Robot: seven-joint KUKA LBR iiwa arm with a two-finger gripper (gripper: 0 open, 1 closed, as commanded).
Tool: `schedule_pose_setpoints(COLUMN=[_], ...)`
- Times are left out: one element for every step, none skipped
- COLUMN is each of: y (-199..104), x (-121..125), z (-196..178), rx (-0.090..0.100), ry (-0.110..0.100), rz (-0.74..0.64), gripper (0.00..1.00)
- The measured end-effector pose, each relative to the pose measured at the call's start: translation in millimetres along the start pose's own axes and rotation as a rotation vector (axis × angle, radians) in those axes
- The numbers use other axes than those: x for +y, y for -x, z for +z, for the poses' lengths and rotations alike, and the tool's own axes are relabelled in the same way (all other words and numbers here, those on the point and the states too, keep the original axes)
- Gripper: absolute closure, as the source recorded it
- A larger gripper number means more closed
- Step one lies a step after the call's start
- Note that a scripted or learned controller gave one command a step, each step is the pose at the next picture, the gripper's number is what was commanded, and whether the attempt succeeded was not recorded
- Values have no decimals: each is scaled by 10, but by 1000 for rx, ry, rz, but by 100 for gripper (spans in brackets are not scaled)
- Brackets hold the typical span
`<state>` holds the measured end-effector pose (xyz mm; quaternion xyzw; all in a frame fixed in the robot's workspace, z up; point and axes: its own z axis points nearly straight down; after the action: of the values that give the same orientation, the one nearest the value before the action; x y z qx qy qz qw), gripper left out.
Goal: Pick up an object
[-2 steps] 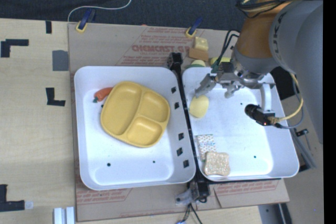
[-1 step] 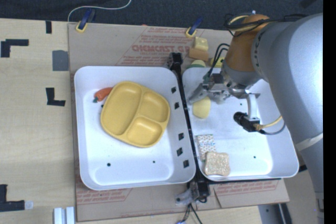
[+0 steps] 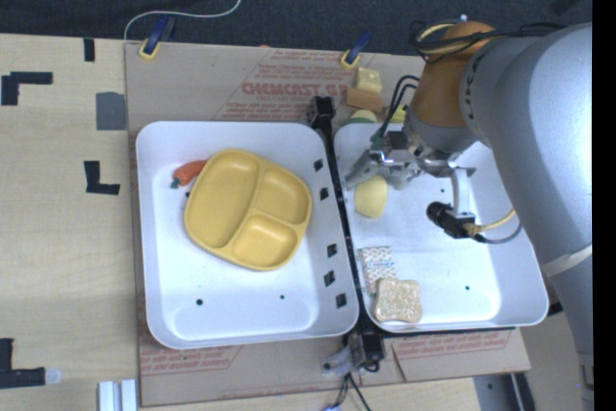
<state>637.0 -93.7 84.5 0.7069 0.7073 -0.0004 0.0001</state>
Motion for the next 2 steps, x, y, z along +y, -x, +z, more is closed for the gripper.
schedule_pose_setpoints(y=[6, 4], x=[25, 1], z=[-139, -99], rx=[-2, -1], ry=[8, 0], rz=[-1, -1], gripper=[100, 0])
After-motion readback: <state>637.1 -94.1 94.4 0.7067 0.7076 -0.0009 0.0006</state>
